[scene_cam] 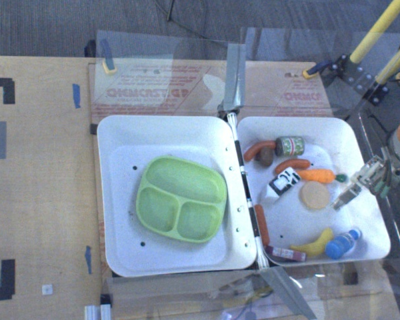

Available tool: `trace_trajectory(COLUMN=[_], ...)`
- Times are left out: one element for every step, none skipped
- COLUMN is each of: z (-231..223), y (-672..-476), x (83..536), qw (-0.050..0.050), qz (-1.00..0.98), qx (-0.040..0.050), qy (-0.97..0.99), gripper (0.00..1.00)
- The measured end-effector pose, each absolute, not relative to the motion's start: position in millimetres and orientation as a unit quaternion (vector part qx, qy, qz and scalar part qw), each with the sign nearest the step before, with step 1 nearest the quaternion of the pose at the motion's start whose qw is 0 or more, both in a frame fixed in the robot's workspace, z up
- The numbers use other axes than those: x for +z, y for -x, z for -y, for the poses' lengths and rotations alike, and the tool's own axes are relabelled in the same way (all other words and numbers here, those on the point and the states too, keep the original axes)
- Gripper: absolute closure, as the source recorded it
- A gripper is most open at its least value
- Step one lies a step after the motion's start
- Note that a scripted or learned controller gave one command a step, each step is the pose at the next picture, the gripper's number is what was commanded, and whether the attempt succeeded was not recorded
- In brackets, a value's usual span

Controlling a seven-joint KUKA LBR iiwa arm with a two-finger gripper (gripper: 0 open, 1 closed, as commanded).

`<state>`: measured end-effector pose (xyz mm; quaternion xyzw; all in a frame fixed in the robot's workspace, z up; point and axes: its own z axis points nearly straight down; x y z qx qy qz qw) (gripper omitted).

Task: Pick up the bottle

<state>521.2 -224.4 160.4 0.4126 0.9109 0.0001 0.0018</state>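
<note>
The claw (357,187) is hovering over the right rim of the right bin (360,142), reaching in from the right. Its fingers are standing a little apart and gripping nothing. The bottle (341,244), clear with a blue cap, is lying on its side in the near right corner of that bin, well apart from the claw. A banana (315,244) is lying just beside the bottle on its left. Farther up the bin, a carrot (317,175), a round biscuit (315,196), a black and white box (284,181) and a green can (290,145) are sitting near one another. In the left bin (120,135), a green tray (181,199) with three compartments is resting flat.
</note>
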Motion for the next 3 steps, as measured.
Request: trace_trajectory(z=[223.6,224.8,224.8], y=[-480.8,-482.7,-482.6], x=[85.6,97.5,97.5], qw=[0.002,0.007,0.007], qz=[-0.911,-0.911,-0.911], qx=[0.0002,0.0006,0.0005], qy=[-0.412,-0.413,-0.413], gripper=[0.00,1.00,0.00])
